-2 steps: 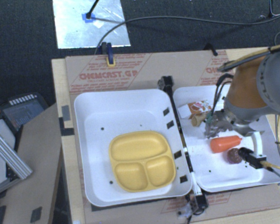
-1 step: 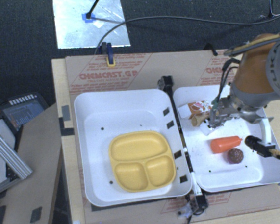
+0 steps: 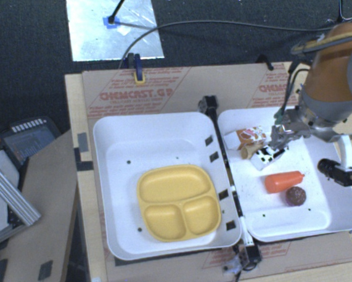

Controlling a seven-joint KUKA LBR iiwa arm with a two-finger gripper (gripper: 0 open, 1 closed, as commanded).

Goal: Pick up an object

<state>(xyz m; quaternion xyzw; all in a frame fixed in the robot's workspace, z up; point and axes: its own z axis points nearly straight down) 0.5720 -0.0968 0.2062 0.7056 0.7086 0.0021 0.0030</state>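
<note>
Jaw spacing cannot be told from this slanted view, since the gripper [image 3: 279, 135] is seen from above and behind and its tips are merged with the clutter beneath; nothing can be said to be held.

The gripper is placed over the upper middle of the right bin [image 3: 341, 214], the arm reaching in from 3 o'clock. Four small things are gathered in that bin. A black-and-white spotted piece [image 3: 269, 155] lies just beside the gripper at about 7 o'clock, and may be touched by it. A crumpled brown-and-white wrapper [image 3: 250, 139] is found close by at 9 o'clock. An orange carrot [image 3: 284, 181] is set further off at 6 o'clock, its long axis running roughly from 9 to 3 o'clock, with a dark brown ball [image 3: 295, 196] just beside it at 5 o'clock.

The spotted piece is judged the likeliest target, being nearest; only a short shift toward 7 o'clock would be called for. The wrapper is so close that it could be caught along with it.

The bin floor is smooth, white and shallow, so light things may be pushed about easily. Free room is left around the carrot and ball. The left bin [image 3: 114, 174] is occupied by a yellow divided tray [image 3: 179, 202], well apart from the gripper at 8 o'clock.
</note>
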